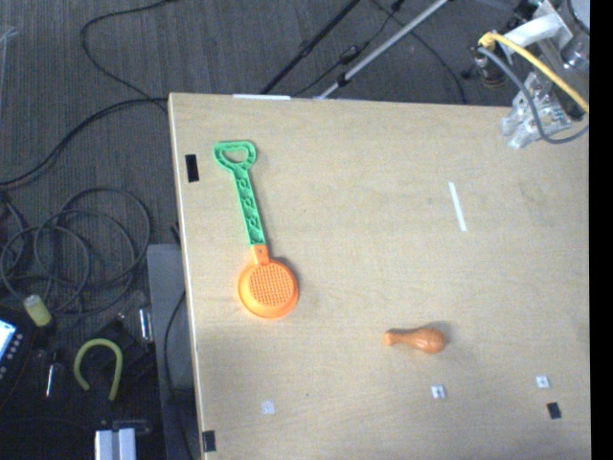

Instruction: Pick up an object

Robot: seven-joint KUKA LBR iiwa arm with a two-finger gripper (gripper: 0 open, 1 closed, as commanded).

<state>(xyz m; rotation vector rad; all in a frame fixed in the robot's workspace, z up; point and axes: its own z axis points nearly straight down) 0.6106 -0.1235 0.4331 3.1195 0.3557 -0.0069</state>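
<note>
Where cables (77, 228) snake over dark floor, a tan bench (383, 257).

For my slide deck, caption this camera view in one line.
Gripper at the far right corner of a wooden bench bearing a green-handled orange strainer and an orange toy drumstick.

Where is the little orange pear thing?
The pear lies low on the bench, right of middle, with the strainer to its left.

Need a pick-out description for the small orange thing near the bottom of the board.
Start at the tan board. Toward its lower edge, right of the green-handled strainer, lies a small orange drumstick-shaped toy. Unlike the strainer, it is solid orange with no mesh and no long handle.
</note>
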